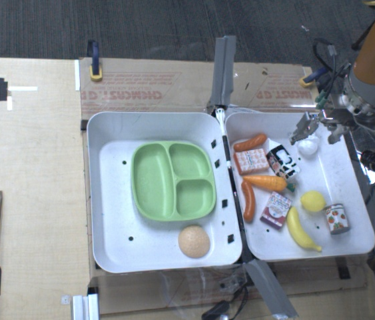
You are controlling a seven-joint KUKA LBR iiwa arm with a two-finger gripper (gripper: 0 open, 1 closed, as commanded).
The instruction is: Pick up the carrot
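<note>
The carrot [265, 183], orange with a small green top at its right end, lies flat near the middle of the right bin [347, 179]. It sits between a pink packet above it and a red sausage below it. My gripper [319, 131] hangs over the bin's far right part, up and to the right of the carrot and well apart from it. Its fingers [302, 129] stand open with nothing between them. A small white object [307, 146] lies just below the gripper.
Crowding the carrot are two sausages [250, 143] [248, 200], a pink packet [250, 160], a black-and-white carton [282, 161], a small box [276, 210], a lemon [313, 201], a banana [302, 230] and a can [336, 219]. The left bin [107, 179] holds a green divided plate [173, 180] and a round bun [194, 241].
</note>
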